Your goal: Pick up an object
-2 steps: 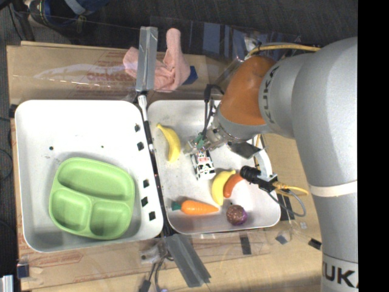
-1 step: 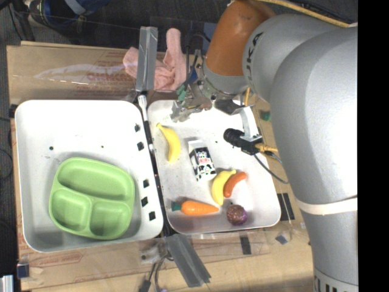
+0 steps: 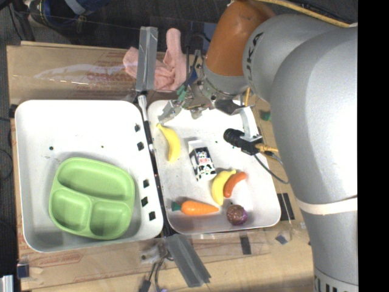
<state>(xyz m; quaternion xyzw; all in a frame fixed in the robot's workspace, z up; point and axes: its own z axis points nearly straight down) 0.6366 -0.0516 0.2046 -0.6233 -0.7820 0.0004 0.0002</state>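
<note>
A robotics lab is indicated: left of the gripper (image 3: 182,105), two white bins (image 3: 36,126) are mounted on a taped cardboard-covered bench (image 3: 73,72).

Both bins (image 3: 36,120) are plain white. The divided tray (image 3: 92,198) is light green. Two yellow bananas (image 3: 170,142), an orange carrot (image 3: 199,208) with a green tip, and an orange-red sausage-looking thing (image 3: 235,183). The little carton (image 3: 202,161) has black-and-white cow patches, the round one (image 3: 236,214) is dark purple. Pink cloth (image 3: 163,62) by the bench's far edge.

The brown bench (image 3: 67,72) is bearing two white bins, left (image 3: 36,126) and right (image 3: 267,215), touching, with a pink cloth (image 3: 164,66) lying behind them.
</note>
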